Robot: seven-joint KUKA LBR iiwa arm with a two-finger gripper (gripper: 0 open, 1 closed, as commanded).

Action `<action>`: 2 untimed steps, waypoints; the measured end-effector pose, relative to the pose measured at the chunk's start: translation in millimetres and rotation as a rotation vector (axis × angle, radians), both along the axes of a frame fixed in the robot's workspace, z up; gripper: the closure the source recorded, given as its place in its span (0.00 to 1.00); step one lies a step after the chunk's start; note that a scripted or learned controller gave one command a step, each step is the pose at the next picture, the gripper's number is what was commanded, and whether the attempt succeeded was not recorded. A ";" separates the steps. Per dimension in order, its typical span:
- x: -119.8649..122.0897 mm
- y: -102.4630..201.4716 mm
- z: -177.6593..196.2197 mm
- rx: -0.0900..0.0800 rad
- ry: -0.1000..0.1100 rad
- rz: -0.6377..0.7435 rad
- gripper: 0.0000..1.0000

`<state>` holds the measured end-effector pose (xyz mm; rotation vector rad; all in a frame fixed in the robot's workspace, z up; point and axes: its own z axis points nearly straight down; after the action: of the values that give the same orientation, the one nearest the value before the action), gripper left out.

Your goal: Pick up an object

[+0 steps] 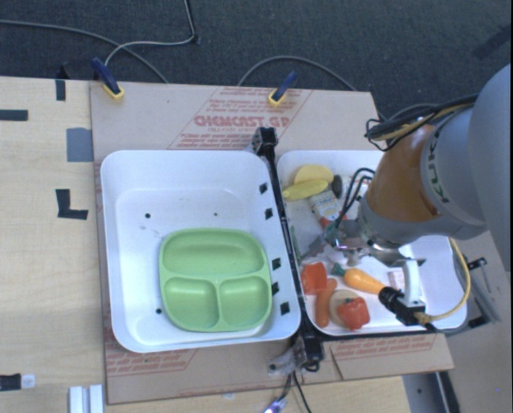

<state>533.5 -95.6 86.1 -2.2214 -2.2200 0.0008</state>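
Down in the right bin [450, 256] sits our gripper [347, 241], low among the toy food, and we cannot tell its state, since the wrist above hides much of it. We see the grey arm [472, 162] coming in from the right, its orange band [398, 179] just above the wrist, with dark cables looping beside it. Just below the gripper lies an orange carrot [364, 280], slanting down to the right, and we cannot tell whether the two touch. Near the bin's left wall we see a small red-orange piece [314, 277], with a longer orange piece [325, 306] below it and a red tomato-like piece [353, 312] just beside that, near the front wall. At the back of the same bin a yellow banana [308, 181] lies against the left side, well apart from the carrot. A white and black part [411, 286] hangs near the carrot's right end. In the left bin [132, 179] we see a green divided tray [213, 280] lying flat toward the front, with three compartments. Both bins rest on a cardboard sheet [231, 114], which is held by two blue and yellow clamps [108, 79] along its back edge.
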 end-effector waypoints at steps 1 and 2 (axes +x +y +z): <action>67.0 -13.7 0.4 -0.002 -0.007 0.002 0.00; 99.2 -10.5 -0.1 -0.002 -0.004 0.002 0.00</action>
<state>632.7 -106.0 86.0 -2.2223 -2.2254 -0.0023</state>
